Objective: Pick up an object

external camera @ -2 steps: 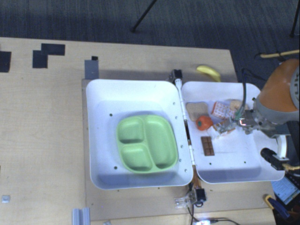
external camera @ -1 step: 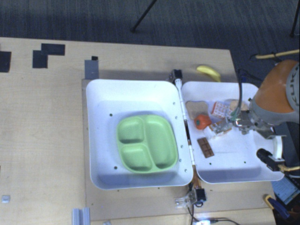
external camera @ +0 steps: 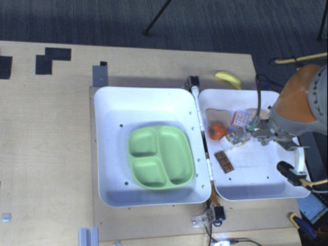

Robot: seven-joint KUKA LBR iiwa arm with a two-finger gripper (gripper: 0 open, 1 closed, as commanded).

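The table (external camera: pixel 46 152) carries two shallow white bins set edge to edge. The left bin (external camera: pixel 110 137) holds a green divided tray (external camera: pixel 160 157), which lies flat near the centre of the bin floor with its three compartments facing up. The right bin (external camera: pixel 256 181) holds the candidate objects, which are grouped toward its upper left. This grouping keeps them within reach of the arm, which enters from the right.

A small red, round object (external camera: pixel 217 131), apparently a tomato-like toy, lies near the left wall of the right bin. A brown, ridged bar (external camera: pixel 224 161) lies below it, well apart from the other items and flat on the bin floor. A red-and-white packet (external camera: pixel 240 119) lies in the upper part of the bin, beside a cluster of clear or crumpled items whose identity cannot be determined. A yellow banana (external camera: pixel 228 78) lies on the table just beyond the far rim of the right bin, outside both bins.

The arm (external camera: pixel 302 101) extends leftward over the right bin, with the orange band above the wrist. The claw (external camera: pixel 250 132) sits low among the cluttered items, just right of the red object. Whether the claw is released or clenched cannot be determined, and no object is visibly secured in it. In judgement, the pick is at the approach or grasp stage and is not yet confirmed.
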